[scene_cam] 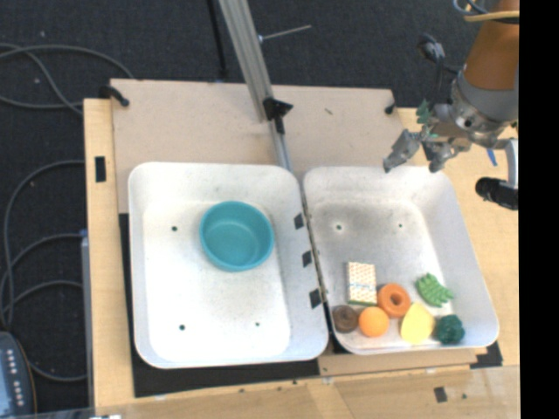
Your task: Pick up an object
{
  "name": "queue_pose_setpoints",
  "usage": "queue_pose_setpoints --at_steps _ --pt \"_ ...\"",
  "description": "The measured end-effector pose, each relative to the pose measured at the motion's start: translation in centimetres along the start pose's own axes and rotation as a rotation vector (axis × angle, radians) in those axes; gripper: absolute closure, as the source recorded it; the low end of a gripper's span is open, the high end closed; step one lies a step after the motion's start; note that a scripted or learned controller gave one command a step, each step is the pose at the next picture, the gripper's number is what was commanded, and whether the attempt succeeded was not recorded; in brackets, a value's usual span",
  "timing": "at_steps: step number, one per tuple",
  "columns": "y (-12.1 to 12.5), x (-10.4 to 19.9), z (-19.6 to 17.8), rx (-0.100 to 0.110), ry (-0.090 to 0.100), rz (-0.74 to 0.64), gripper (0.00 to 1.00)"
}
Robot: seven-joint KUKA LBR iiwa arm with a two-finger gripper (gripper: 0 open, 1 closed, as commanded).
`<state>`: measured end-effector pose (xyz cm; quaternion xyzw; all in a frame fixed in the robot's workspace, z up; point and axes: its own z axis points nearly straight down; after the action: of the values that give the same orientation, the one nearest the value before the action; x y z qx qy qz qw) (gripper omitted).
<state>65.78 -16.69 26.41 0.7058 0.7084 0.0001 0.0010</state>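
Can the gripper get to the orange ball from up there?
Probably yes. The gripper hangs over the right bin's far rim, with bare floor between. But the ball sits packed among other toys, so a clean grab looks tricky.

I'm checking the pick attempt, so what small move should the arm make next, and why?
Probably bring the end effector forward along the right bin, toward its near end. It hovers empty over the bin's far rim, while the orange ball, yellow lemon and other small items cluster at the near edge.
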Motion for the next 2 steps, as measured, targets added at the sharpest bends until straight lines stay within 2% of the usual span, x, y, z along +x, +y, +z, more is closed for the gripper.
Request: queue_pose_setpoints --at_steps 1,2 --pt "0.0 0.0 0.0 0.0 -0.001 0.0 0.0" --pt "0.2 -0.7 4.3 0.005 -0.003 0.004 0.0"
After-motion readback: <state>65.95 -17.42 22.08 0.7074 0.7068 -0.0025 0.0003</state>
